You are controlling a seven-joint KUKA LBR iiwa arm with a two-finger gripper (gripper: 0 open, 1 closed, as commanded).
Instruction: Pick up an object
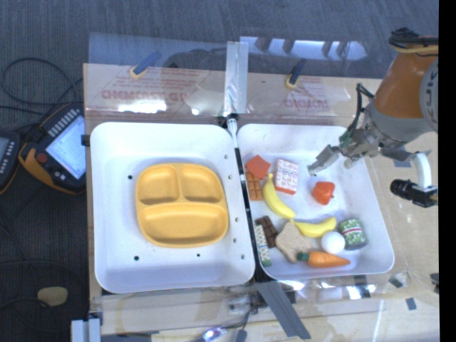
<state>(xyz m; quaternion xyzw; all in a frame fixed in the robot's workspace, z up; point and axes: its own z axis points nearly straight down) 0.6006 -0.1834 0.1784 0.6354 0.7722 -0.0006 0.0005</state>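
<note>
My gripper (322, 161) hangs over the right bin (377, 212), in its upper right part, reaching in from the grey arm with the orange band (405, 84). Nothing shows in its grasp. Just below it lies a small red object (323, 192). A white and red carton (286, 176) sits to its left. Lower in the bin lie two yellow bananas (278, 201), a white egg (332, 243), a green can (352, 234), a carrot (328, 259), a bread slice (293, 242) and an orange-red block (257, 167).
The left bin (114, 255) holds a yellow divided plate (182, 204). A brown chocolate bar (265, 231) lies by the wall between the bins. A teach pendant (57, 148) with cables rests on the floor at far left. Clear plastic sheets stand behind both bins.
</note>
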